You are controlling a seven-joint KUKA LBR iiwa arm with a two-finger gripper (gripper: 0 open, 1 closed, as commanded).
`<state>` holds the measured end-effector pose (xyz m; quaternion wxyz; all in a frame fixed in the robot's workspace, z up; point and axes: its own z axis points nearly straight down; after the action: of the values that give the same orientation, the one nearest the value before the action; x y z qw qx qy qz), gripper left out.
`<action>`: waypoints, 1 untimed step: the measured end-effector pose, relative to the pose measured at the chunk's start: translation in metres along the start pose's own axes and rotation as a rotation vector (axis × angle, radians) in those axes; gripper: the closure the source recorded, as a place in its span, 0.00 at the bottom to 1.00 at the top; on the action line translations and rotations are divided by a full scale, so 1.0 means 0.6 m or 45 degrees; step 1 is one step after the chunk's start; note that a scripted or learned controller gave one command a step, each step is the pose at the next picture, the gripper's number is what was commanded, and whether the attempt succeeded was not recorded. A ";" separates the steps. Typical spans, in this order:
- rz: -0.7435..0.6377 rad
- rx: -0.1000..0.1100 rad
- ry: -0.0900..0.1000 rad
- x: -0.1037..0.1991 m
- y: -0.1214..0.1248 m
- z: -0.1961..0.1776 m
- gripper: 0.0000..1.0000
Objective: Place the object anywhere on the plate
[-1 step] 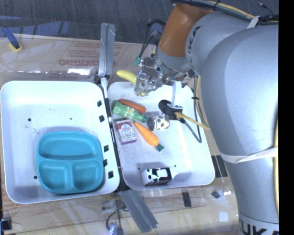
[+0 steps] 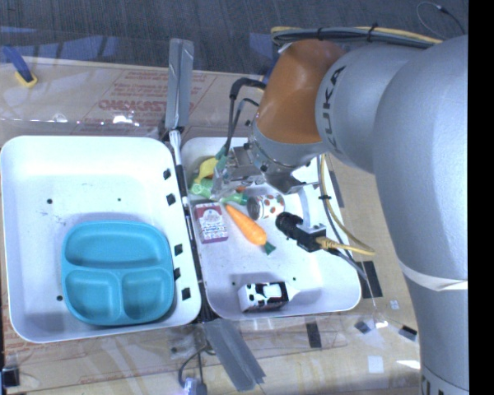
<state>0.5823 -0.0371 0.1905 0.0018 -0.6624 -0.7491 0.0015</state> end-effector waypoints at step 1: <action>0.268 0.003 0.001 -0.018 -0.104 0.002 1.00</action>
<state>0.5217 -0.0556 0.1897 0.0026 -0.7376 -0.6753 0.0024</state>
